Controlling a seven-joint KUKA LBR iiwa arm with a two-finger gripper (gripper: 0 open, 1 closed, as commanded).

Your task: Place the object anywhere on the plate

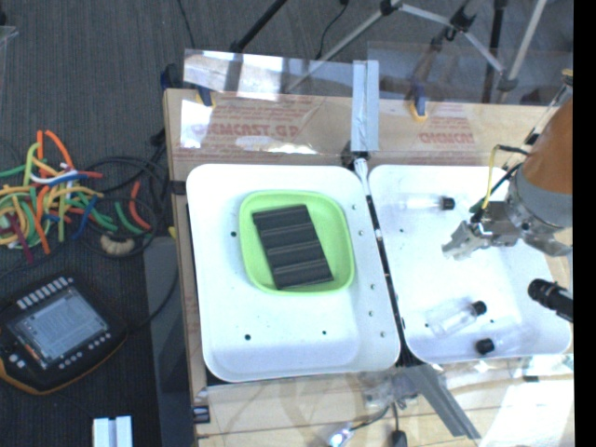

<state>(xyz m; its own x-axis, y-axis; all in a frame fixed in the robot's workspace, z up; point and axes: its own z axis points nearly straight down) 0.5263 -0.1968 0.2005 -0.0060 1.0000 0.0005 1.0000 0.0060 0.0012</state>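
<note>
My hand, a grey two-finger tool at the end of the grey arm with its orange band, hangs over the right-hand shallow white plastic bin, its pale fingers spread apart with nothing between them. Around it in that bin lie the candidates: a clear plastic tube with a black cap near the far edge, a second clear black-capped tube toward the near side, and a small black cap-like piece near the front rim. In the left-hand white bin, well apart from my hand, sits the lime-green rounded square plate, which already carries a dark grey ribbed rectangular block. I judge this to be the picking stage, with nothing yet lifted. The next move, as I read it, calls for lowering over one tube, lining my fingers across its narrow body so it cannot roll free, closing firmly, then carrying it left over the bins' rims to the plate.
</note>
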